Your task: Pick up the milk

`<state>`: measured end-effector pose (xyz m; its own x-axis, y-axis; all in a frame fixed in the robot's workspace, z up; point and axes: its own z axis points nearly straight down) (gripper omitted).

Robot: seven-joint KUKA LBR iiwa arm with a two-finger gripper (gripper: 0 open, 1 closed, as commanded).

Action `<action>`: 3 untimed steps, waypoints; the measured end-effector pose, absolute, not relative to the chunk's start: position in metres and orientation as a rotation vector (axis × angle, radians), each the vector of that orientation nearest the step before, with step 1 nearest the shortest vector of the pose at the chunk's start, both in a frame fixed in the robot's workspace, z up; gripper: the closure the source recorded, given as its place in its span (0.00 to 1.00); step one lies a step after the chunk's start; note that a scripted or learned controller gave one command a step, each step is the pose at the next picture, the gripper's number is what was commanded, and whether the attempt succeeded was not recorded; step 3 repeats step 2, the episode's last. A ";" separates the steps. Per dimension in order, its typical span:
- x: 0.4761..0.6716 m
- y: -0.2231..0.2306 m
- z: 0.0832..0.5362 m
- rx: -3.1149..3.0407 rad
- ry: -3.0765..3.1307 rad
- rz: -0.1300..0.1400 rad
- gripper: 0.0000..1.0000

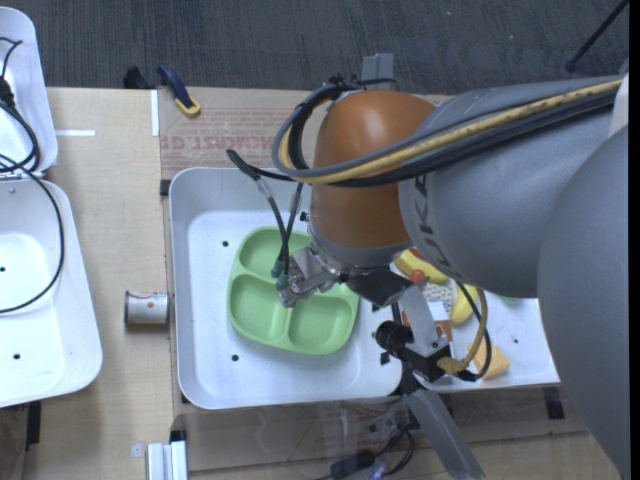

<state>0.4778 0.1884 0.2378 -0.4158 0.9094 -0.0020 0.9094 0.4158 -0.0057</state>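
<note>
White with an orange mark, a carton that is probably the milk is peeking out from under the grey arm on the right side of the right bin. It is sitting just beside some yellow pieces. The wrist is hanging low over the green divided plate, to the left of the carton. Whether the jaws are open or closed cannot be told, and nothing is showing between them.

The main risk is that the jaws are aiming at the plate and not at the milk. Closing there would likely pinch the plate's divider or drag the plate across the bin. A move toward the carton is looking crowded too, because the yellow pieces are lying so close that the jaws might catch one of them or tip the carton over. The arm is also hiding most of the carton, so its pose is hard to judge.

Both bins are resting on a pale wooden surface. A small can is lying on its side between them. A black cable is looping through the left bin, and a blue and yellow clamp is gripping the far edge. Dark carpet is showing beyond it.
</note>
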 end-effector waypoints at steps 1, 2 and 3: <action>0.478 0.187 0.244 -1.694 -2.643 0.019 1.00; 0.479 0.187 0.251 -1.692 -2.643 0.029 1.00; 0.479 0.187 0.251 -1.692 -2.643 0.029 1.00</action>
